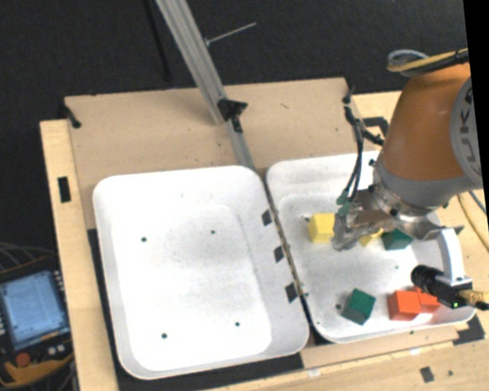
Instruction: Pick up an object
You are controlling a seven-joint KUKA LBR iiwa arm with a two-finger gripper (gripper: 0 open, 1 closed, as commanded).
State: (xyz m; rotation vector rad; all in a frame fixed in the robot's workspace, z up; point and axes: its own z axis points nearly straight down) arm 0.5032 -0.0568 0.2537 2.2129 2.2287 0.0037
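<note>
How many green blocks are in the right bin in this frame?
2. One green block lies near the bin's front edge, left of the orange block. Another green block sits partly under the arm; more may be hidden there.

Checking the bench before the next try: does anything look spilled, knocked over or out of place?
Nothing stands out. The yellow block, two green blocks and orange block all lie inside the right white bin, with the gripper low beside the yellow one.
</note>
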